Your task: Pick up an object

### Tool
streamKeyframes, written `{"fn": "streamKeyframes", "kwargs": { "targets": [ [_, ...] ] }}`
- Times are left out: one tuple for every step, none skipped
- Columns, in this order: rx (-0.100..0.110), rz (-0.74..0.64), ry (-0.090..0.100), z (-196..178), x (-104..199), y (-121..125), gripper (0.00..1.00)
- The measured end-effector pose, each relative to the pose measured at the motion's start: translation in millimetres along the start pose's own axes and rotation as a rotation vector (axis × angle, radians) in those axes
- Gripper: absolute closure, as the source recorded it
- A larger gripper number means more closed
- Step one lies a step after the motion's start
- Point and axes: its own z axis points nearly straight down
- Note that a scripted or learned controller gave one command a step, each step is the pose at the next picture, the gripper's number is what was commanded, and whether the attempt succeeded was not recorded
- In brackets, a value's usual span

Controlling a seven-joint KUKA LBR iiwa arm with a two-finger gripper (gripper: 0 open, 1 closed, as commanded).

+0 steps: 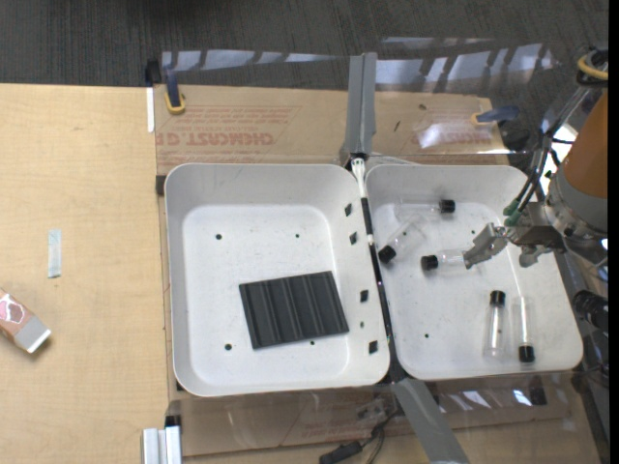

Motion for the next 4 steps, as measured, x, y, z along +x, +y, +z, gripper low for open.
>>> {"fn": "streamKeyframes", "kwargs": {
  "targets": [
    [-0.004, -0.144, -0.001, -30, -61, 18, 0.0],
    [-0.004, -0.132, 0.0, 163, -81, 41, 0.0],
    [-0.003, -0.241, 0.001, 163, -96, -15, 0.0],
    [-0.006, -0.239, 0.0, 154, -96, -14, 1.0]
  ]
}}
